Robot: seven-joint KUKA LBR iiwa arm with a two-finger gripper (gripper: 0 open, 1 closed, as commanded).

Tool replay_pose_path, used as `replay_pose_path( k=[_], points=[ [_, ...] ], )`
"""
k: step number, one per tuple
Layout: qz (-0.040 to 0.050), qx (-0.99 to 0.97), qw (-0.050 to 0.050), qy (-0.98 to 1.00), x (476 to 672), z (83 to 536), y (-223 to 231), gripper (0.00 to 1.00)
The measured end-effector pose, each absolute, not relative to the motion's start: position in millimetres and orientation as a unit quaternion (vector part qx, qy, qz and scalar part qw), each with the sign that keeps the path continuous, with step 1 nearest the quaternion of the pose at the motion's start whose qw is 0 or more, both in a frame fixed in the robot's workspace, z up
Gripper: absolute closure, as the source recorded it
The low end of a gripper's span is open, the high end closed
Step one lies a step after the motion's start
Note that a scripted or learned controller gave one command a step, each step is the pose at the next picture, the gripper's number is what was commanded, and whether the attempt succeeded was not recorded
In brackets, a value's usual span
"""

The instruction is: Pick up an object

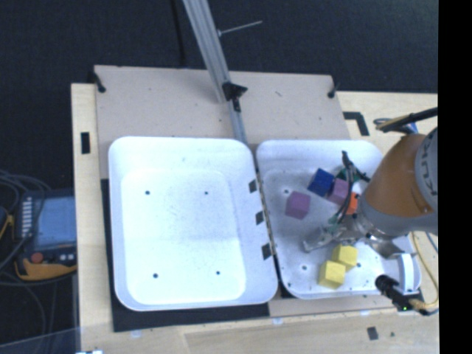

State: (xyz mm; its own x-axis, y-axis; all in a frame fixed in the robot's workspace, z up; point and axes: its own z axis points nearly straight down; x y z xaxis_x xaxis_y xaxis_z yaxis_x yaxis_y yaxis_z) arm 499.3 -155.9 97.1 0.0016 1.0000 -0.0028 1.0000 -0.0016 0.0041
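The gripper (pixel 318 240) hangs low in the right bin (pixel 274 159) — finger state unclear. Yellow blocks (pixel 344 256) sit just beside it; purple cubes (pixel 297 204) lie farther off.

Blue cube (pixel 321 182), two purple cubes (pixel 297 204), two yellow cubes (pixel 332 273), right bin (pixel 295 271)

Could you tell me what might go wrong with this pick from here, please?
The gripper sits low in the right bin, on bare floor beside the yellow blocks, so it may close on nothing. The blue block and purple blocks lie close to the arm, which could knock them.
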Motion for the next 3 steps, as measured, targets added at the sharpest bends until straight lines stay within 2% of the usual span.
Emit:
replay_pose_path(
  k=[1,3],
  points=[
    [0.0020,0.710,0.004,0.704,500.5,109,-157,1.00],
    [0.0016,0.706,0.003,0.708,523.1,211,-158,1.00]
  ],
)
